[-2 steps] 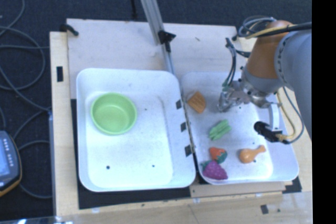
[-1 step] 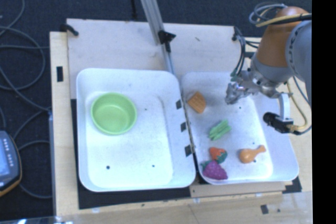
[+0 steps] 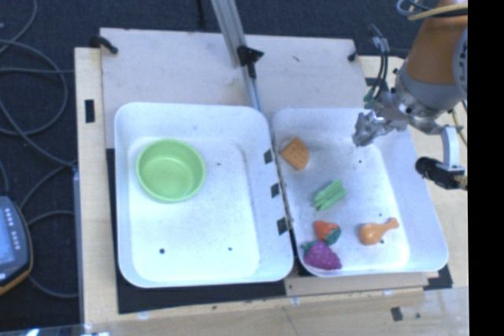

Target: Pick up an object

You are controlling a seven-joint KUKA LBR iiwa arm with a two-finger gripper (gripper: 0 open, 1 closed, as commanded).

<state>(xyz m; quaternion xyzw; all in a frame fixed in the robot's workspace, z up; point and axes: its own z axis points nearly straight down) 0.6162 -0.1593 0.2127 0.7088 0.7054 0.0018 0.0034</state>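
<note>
- The arm (image 3: 433, 51) is seen reaching in from the right, its orange band above the grey wrist.
- The claw (image 3: 364, 130) is seen over the upper right part of the right bin (image 3: 409, 193), near its top edge.
- Whether the claw is spread or pressed together cannot be told; nothing is seen between its tips.
- Two white bins are seen side by side on the desk (image 3: 173, 67), their inner edges touching along the middle.
- In the left bin (image 3: 236, 248) a green bowl (image 3: 171, 169) is seen upright, towards the upper left corner.
- In the right bin five small things are seen, all apart from the claw.
- An orange block (image 3: 295, 153) lies near the bin's left wall, in its upper part, level with and left of the claw.
- A green bundle (image 3: 330, 194) lies tilted near the bin's middle, below the claw.
- A red and green piece (image 3: 326, 230) lies lower, just above a purple grape bunch (image 3: 322, 255) at the bottom left corner; the two look to be touching.
- An orange drumstick (image 3: 377, 230) lies to the right of the red piece, near the bottom edge.
- A metal bar (image 3: 224, 4) is seen running at a slant from the top down to the gap between the bins.
- Cables (image 3: 31, 90) are seen on the dark floor at the left.
</note>
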